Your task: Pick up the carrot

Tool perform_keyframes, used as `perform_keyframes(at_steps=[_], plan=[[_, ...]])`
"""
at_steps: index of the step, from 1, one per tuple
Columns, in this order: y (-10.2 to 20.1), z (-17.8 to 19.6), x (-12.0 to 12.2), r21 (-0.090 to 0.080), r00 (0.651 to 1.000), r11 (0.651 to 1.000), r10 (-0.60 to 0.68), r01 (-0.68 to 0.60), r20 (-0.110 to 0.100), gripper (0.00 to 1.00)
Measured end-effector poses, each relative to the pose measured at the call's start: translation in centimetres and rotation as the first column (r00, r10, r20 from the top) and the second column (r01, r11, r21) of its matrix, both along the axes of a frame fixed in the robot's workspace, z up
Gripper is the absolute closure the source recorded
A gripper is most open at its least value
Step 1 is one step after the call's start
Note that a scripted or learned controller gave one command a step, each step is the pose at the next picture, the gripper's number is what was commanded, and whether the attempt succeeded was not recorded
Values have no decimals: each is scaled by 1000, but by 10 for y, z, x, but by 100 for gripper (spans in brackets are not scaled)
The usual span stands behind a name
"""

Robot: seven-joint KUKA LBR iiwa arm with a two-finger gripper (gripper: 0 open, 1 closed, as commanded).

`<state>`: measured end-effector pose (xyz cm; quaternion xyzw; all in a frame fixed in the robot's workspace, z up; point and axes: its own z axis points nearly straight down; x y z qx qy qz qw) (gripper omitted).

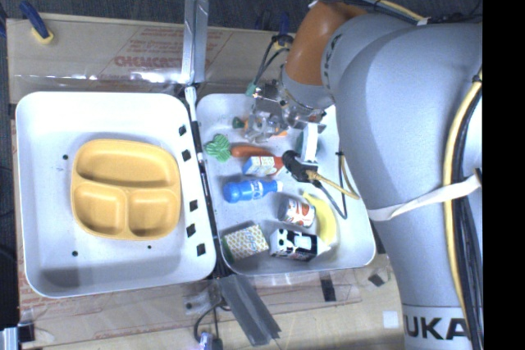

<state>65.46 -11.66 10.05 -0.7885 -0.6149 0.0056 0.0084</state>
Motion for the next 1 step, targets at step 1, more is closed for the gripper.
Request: perform_keyframes(at_steps=[1], plan=[[80,92,2,-5,1000,1000,-25,25,17,100]])
